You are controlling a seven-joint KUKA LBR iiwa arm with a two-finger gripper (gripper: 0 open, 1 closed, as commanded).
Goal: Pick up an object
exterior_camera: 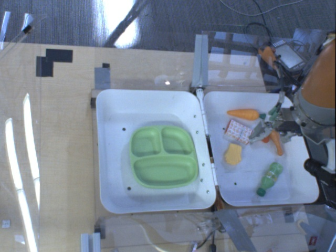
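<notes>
Pale wood tabletop (58,156), glare-streaked at its left edge, with dark carpet beyond; it carries the whole lot below.

1. Left white bin (107,140). Shallow, rounded corners. Serves here as the spare side, since no loose goods lie in it.
2. Right white bin (299,190). Butts against the left one along a shared middle seam. Stocked with all the small pickable goods, which is why the arm works over this side.
3. KUKA arm (320,88). Enters from the right, orange band uppermost, wrist angled down and leftward into the right bin.
4. Green divided plate (164,156). Three compartments, lying flat in the middle of the left bin (nothing on it).
5. Pincer (261,132). Low over the upper middle of the right bin, tips just beside the snack packet; whether they are parted or closed I cannot tell, and nothing is seen held.
6. Green bottle (269,178). On its side, slanted, near the bin's lower right, well apart from the rest.
7. Orange carrot (243,114). Lying crosswise, near the far wall.
8. Snack packet (237,132). Red-and-white print, flat, just below the carrot; judged the likeliest target.
9. Second orange piece (276,144). Slender, partly under the wrist.
10. Yellow chunk (233,154). Just below the packet.
</notes>
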